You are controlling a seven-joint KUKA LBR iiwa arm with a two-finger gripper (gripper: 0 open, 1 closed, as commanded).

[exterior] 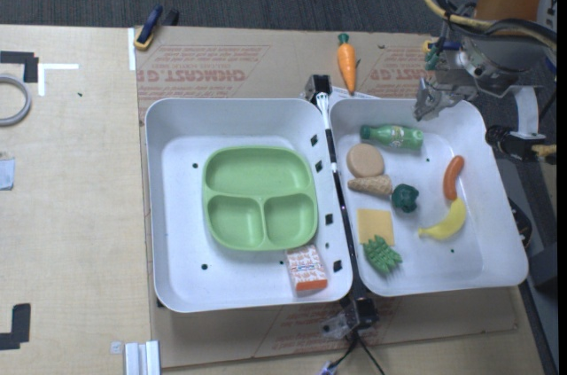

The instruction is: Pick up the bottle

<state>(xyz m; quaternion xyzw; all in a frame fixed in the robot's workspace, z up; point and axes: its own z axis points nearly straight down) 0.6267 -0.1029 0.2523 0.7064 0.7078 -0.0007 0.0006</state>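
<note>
The right bin [496, 262] holds the green bottle [392, 136], lying on its side at the far end beside a round bun [364, 160]. My claw [431, 105] hangs just above and right of the bottle, grasping nothing; whether it is clenched I cannot tell.

Open white floor lies behind and right of the green bottle [392, 136] in the right bin [496, 262]; a round cookie [365, 160] crowds its front-left side.

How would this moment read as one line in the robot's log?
task: pick up bottle | gripper: above right bin's far edge | bottle: lying in bin, not held
</note>
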